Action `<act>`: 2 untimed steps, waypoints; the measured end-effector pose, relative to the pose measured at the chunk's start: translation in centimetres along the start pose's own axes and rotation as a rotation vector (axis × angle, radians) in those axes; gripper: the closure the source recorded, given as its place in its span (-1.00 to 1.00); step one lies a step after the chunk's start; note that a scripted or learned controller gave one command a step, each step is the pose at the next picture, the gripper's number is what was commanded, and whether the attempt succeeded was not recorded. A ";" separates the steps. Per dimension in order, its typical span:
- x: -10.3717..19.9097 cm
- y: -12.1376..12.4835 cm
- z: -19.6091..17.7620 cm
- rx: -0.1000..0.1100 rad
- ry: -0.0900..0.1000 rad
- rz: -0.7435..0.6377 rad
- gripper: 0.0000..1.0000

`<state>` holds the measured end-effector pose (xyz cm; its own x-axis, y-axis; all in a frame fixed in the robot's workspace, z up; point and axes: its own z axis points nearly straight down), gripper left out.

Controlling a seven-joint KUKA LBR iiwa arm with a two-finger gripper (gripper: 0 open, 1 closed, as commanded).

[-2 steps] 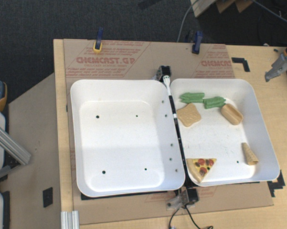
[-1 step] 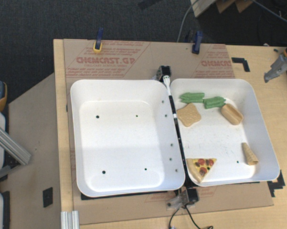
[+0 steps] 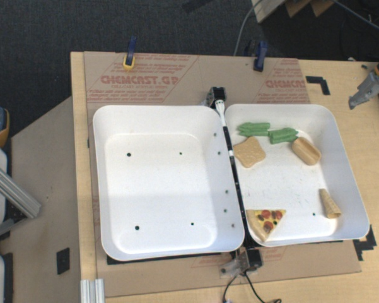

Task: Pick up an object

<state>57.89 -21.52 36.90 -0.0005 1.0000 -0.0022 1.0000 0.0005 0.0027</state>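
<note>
1. The gripper (image 3: 367,87) hangs at the far right edge, outside the right bin (image 3: 340,144), above its back right corner; I can't tell how its jaws stand.
2. Inside that bin, the toast slice (image 3: 249,151) lies by the left wall.
3. Two green pieces (image 3: 253,129) (image 3: 282,135) sit behind the toast, a bread roll (image 3: 306,151) to its right.
4. A pizza slice (image 3: 267,221) rests at the front left corner, a cone-like piece (image 3: 330,203) near the right wall.
</note>
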 end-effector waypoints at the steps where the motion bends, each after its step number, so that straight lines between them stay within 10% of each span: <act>1: 0.0 0.0 0.0 0.000 0.000 0.000 -1.00; 2: 0.4 -3.9 -5.9 -0.005 -0.001 0.002 -1.00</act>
<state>54.00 -21.12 42.76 0.0013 1.0000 -0.0035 1.0000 -0.0012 0.0075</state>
